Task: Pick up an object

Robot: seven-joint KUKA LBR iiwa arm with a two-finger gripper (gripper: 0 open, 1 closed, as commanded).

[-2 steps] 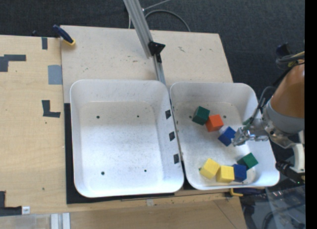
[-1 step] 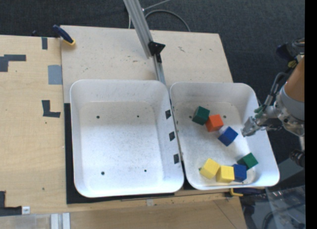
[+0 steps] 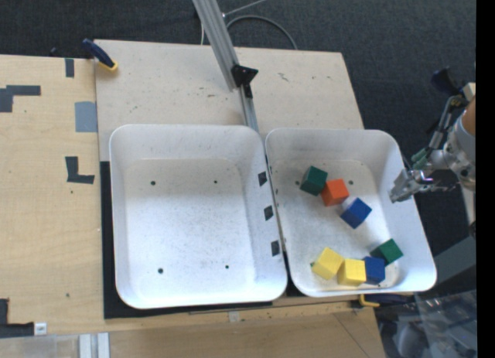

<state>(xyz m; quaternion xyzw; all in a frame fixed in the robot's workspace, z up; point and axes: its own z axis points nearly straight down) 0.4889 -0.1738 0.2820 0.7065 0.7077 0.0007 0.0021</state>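
Grey gripper [image 3: 405, 185] at right bin's [image 3: 325, 138] right rim, finger state not discernible; blue cube [image 3: 356, 213] nearest, to its left; orange cube [image 3: 336, 192] and green cube [image 3: 313, 181] touching, further left; yellow cubes [image 3: 339, 267] far below

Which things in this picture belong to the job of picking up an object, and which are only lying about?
For the job:
- gripper at the right bin rim
- green cube
- orange cube
- blue cube
- two yellow cubes
- corner green cube
- corner blue cube

Lying about:
- left bin
- blue-yellow clamp
- metal rail
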